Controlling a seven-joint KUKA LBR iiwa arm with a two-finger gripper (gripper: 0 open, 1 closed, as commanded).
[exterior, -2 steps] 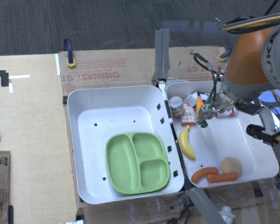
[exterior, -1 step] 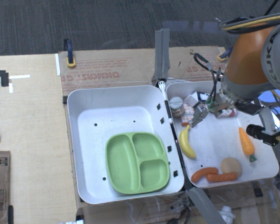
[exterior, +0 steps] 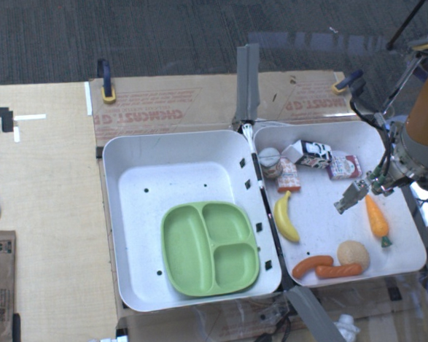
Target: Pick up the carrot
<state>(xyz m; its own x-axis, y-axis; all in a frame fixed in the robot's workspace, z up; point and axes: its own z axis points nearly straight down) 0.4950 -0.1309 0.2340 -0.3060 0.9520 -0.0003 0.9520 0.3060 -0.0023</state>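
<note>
The arm's two-finger metal gripper [exterior: 361, 191] hangs low over the right shallow white bin [exterior: 407, 266], just up and left of the orange carrot [exterior: 377, 218]. Whether its fingers are spread or closed I cannot tell from this slant, and nothing is seen between them; it may graze the carrot's upper tip. The carrot lies near the bin's right wall, long axis roughly up-and-down in the view, green stem end toward the near rim. With it are a yellow banana [exterior: 286, 218], a round tan bun [exterior: 353, 253], two reddish sausages [exterior: 325, 267], a small tin can [exterior: 269, 160], a black-and-white carton [exterior: 309, 152] and a red packet [exterior: 343, 167]. The left white bin [exterior: 129, 209] holds a green three-compartment plate [exterior: 209, 247].
</note>
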